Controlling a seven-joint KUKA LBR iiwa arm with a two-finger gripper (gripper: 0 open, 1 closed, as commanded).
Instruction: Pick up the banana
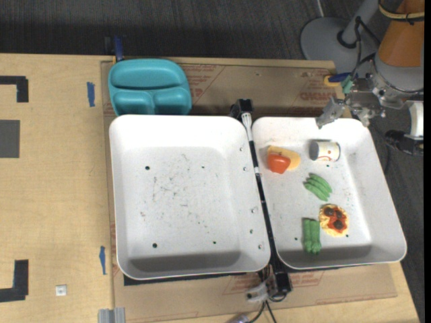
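Two white bins [182, 133] on tan bench [54, 200].

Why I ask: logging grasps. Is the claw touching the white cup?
Apart. The camera view shows bare white floor between the claw, at the right bin's far rim, and the white cup.

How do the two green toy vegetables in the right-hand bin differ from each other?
The leafy green pod-shaped toy lies tilted near the middle of the right white bin; the straight green stick-shaped toy lies nearly upright in the picture, closer to the bin's near edge. The pod looks wider and bumpier, the stick narrower and smoother. Both are green and lie flat.
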